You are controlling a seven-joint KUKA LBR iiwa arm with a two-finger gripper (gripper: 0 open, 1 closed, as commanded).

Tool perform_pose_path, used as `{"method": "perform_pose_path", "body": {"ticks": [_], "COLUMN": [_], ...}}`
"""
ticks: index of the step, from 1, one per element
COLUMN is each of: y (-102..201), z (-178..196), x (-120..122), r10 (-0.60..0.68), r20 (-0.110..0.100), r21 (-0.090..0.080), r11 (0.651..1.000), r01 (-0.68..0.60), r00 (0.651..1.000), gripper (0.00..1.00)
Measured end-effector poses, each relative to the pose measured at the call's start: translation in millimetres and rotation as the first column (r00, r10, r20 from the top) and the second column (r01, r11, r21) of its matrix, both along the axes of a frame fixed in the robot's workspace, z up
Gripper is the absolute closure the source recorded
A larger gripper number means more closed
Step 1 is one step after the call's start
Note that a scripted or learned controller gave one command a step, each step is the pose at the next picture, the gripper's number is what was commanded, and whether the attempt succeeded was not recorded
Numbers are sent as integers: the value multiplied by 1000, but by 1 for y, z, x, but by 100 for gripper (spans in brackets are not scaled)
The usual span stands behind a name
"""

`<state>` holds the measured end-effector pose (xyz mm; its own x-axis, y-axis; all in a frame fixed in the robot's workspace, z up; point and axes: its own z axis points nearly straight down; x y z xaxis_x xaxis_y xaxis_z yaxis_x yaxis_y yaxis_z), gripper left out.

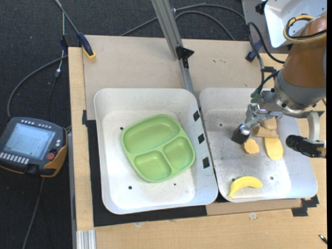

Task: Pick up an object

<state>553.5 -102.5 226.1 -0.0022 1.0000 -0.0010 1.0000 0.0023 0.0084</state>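
My gripper (pixel 243 134) hangs low in the right bin (pixel 295 188), over its middle. Just right of its tip lie a small orange piece (pixel 251 147) and a yellow oval piece (pixel 274 149). A tan block (pixel 268 125) sits behind them, partly hidden by the wrist. A yellow banana (pixel 245 184) lies near the bin's front wall, apart from the gripper. I see nothing held in the gripper.
The left bin (pixel 111 191) holds a green divided plate (pixel 158 147). A metal pole (pixel 171 30) slants up behind the bins. A black part (pixel 303 145) of the arm sticks out at the right bin's right side. A teach pendant (pixel 31 147) lies off the bench, left.
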Motion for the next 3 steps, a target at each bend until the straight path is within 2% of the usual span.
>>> {"method": "perform_pose_path", "body": {"ticks": [1,2,3], "y": [-2,54,98], "z": [65,62,42], "x": [-1,-3,-1], "r10": [0,5,4], "r20": [1,-9,-12], "r21": [-1,4,3], "r11": [1000,1000,1000], "r01": [0,-5,-4], "r00": [1000,1000,1000], "gripper": [100,100,100]}}
